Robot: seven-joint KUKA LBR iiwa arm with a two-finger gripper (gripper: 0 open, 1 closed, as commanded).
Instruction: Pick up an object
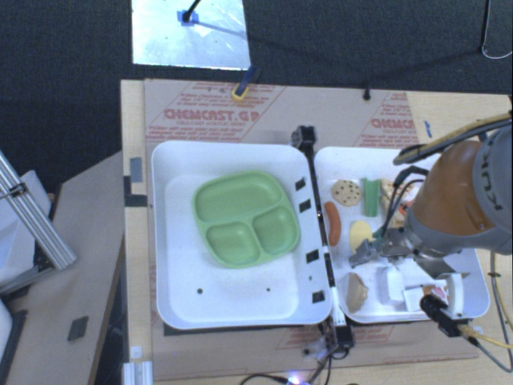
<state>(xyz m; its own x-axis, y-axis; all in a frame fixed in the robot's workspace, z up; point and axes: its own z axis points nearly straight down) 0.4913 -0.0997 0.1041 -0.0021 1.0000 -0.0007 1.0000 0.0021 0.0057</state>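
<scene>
My gripper (370,252) hangs low over the right bin (479,299), just below a yellow piece (361,232) and above a tan lump (357,292). An orange-red sausage (333,223) lies along the bin's left wall. A round speckled cookie (346,192) and a green block (370,196) sit at the back. A white block (392,284) lies to the right of the tan lump, under the wrist. A pale item (390,189) at the back is partly hidden by the arm. Nothing is seen held by the gripper.
The left bin (180,291) holds a green divided plate (244,219). A black-clipped divider (314,215) runs between the bins. The arm's orange band (445,203) covers the right bin's right half. A foil sheet (191,22) lies beyond the bench.
</scene>
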